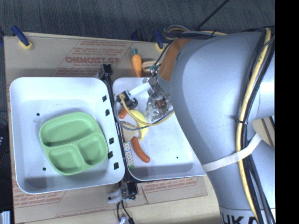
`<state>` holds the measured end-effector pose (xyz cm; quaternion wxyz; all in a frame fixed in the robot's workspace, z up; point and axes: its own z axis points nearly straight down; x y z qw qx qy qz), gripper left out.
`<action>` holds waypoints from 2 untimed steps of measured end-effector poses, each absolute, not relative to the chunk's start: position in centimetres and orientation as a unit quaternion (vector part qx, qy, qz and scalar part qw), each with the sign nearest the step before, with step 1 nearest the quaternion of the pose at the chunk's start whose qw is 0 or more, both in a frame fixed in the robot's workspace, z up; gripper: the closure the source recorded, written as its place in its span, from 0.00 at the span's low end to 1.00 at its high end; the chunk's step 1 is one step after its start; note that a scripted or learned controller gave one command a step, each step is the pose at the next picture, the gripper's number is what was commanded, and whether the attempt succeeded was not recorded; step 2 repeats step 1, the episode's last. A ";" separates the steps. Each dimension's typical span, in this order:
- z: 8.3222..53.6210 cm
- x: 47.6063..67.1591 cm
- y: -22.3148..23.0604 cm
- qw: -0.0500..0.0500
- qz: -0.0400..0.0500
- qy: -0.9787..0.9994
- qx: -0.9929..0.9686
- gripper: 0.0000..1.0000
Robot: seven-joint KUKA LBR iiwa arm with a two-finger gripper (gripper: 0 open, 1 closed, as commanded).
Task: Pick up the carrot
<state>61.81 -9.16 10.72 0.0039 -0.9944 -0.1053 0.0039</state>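
The carrot (136, 63), orange with a small green top, lies on the brown cardboard just behind the right bin (180, 164), outside its far rim. My gripper (156, 101) hangs low over the far half of the right bin, below and to the right of the carrot and apart from it. The bulky grey arm covers the right bin's right side.
In the right bin lie a yellow banana (138, 120), an orange-red sausage (140, 150) nearer the front, and a small reddish piece (122, 113) by the left wall. The left bin (21, 139) holds a green divided plate (72, 141). A blue clamp (21, 37) sits at the far left.
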 end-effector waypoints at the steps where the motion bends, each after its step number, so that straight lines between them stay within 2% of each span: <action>1: 22.3 63.0 -4.7 0.001 0.001 -0.104 -0.995 1.00; 2: 22.3 63.0 -4.7 0.001 0.001 -0.104 -0.995 1.00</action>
